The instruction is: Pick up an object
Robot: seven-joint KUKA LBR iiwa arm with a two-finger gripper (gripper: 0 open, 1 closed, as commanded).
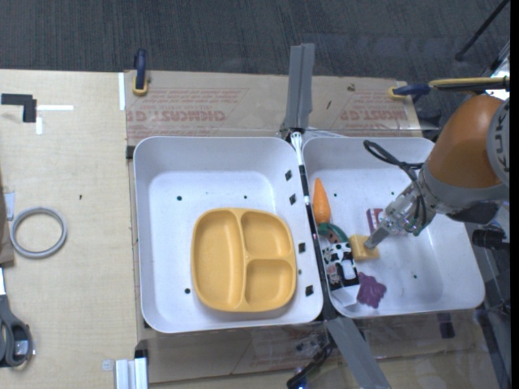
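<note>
We count two shallow white bins side by side on the bench: the left bin (162,177) and the right bin (438,282). In the left bin we see one thing, a yellow divided plate (243,259) with three compartments, lying flat toward the bin's near right part. In the right bin we count about six small objects, all gathered along its left side near the wall between the bins: one orange carrot (321,201) lying against that wall, one green piece (332,233) just below the carrot, one black-and-white patterned item (338,263) below that, one purple object (371,290) toward the near edge, one dark red and white item (375,217) partly hidden behind the gripper, and one small yellow block (362,249). The grey arm with its orange band (466,148) reaches in from the right, and its gripper (375,240) comes down at a slant with its tip touching or right at the yellow block; we cannot tell whether the gripper is open or closed, nor whether the block is gripped. On the bench left of the bins we see one grey tape ring (36,232), and at the far edge two clamps, one with a blue handle (140,71) and one yellow (405,91).
</note>
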